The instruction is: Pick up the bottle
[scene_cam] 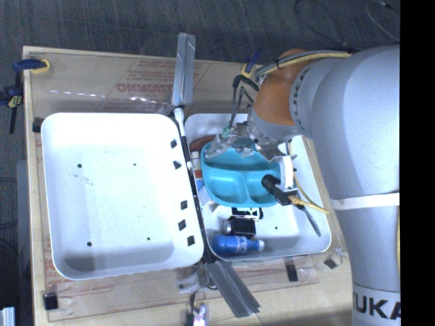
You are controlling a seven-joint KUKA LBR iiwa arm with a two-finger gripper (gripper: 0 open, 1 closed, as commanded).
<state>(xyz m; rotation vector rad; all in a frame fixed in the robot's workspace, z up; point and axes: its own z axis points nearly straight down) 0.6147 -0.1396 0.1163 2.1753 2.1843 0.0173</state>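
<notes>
A blue bottle (238,244) lies on its side in the right bin (309,233), close to that bin's front wall. Its length runs left to right. My gripper (243,215) hangs under a light-blue wrist housing (234,178) over the middle of the same bin. It sits just behind and above the bottle, and a dark part of it reaches down to the bottle's upper side. Whether they touch is unclear from this slanted view. The housing hides much of the bin floor behind the bottle.
A small red and white object (196,164) rests against the right bin's left wall. The left bin (109,189) stands beside it, past a divider with black clips (185,209). The thick grey arm (353,148) covers the bench's right side.
</notes>
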